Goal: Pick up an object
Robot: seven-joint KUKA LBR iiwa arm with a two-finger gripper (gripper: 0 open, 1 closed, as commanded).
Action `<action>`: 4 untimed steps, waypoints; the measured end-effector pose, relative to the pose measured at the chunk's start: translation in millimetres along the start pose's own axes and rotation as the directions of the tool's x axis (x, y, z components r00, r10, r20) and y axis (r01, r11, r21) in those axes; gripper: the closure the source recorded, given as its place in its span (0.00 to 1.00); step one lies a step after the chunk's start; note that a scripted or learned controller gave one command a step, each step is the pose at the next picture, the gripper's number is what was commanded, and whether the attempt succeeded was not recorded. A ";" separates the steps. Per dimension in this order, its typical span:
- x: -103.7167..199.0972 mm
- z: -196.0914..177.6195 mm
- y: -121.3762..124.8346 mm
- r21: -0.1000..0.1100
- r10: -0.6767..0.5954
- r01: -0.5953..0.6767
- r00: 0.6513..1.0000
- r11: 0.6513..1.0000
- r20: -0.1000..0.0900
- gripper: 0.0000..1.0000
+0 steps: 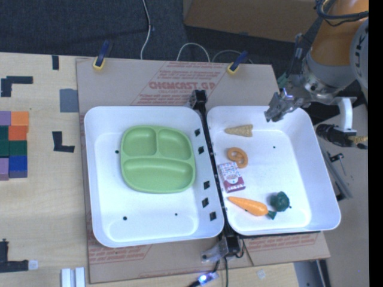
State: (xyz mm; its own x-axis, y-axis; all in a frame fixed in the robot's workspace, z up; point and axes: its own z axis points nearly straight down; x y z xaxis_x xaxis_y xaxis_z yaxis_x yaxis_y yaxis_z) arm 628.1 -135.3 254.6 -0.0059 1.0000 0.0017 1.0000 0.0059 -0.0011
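Note:
The right bin holds a tan cone-shaped piece, a pretzel, a small pink packet, an orange carrot and a green broccoli piece. My gripper hangs over the bin's far right corner, above and to the right of the cone. Nothing shows between its fingers. The grey arm with its orange band comes in from the upper right.
The left bin carries a green divided plate. A black hinge strip runs between the bins. Coloured blocks sit at the far left of the bench. Cables lie behind the bins.

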 end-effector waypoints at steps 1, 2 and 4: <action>51.5 -4.4 -12.4 0.001 0.000 0.000 1.000 1.000 0.000 1.00; 99.2 12.1 -21.7 0.003 0.001 -0.001 1.000 1.000 0.001 1.00; 197.0 32.2 -43.0 0.003 0.000 0.000 1.000 1.000 0.001 1.00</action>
